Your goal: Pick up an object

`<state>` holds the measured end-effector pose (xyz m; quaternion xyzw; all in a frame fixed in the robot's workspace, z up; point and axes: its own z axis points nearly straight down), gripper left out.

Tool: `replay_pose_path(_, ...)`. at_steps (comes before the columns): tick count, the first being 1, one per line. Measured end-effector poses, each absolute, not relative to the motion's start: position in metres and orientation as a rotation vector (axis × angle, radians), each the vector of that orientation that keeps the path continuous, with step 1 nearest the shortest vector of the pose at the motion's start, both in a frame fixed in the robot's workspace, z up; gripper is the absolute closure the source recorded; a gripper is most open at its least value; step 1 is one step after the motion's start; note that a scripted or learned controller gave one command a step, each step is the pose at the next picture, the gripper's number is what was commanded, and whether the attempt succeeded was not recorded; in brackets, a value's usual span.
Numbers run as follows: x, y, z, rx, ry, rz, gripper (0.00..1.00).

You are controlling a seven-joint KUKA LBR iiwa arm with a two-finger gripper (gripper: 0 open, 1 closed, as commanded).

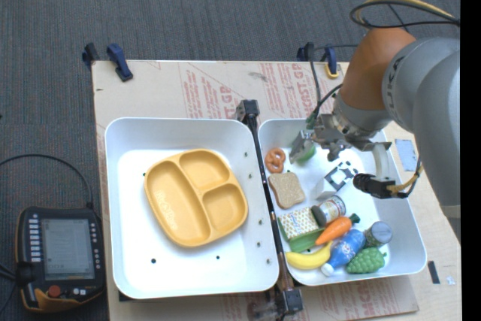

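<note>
The hand [307, 145] hangs low over the far end of the right bin [412, 237], with a small green object [305, 152] at its fingertips; whether it is grasping or released I cannot tell, since the wrist hides the fingers. A pretzel [276, 158] and a bread slice [286, 189] lie just beside it. Toy foods crowd the near end, probably for choice: carrot [333, 230], banana [309, 258], grapes [367, 260]. The left bin [120, 162] holds a yellow divided plate [195, 196] on the table [180, 83].

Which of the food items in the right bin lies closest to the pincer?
The green item right beside the pincer, at the bin's upper left. The pretzel is a little further left; bread slice, carrot, banana and grapes lie lower down.
</note>
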<state>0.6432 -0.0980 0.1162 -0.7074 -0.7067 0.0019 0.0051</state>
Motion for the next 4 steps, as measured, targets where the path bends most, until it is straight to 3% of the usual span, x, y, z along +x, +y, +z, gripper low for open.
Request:
replay_pose_path(1, 0.643, -0.098, 0.126, -2.215, -2.213, 0.005, 1.0)
replay_pose_path(2, 0.643, -0.098, 0.126, -2.215, -2.212, 0.005, 0.0)
replay_pose_path(3, 0.643, -0.089, 0.087, -2.215, -2.223, 0.003, 0.0)
replay_pose_path(4, 0.643, -0.09, 0.097, -2.213, -2.22, 0.006, 1.0)
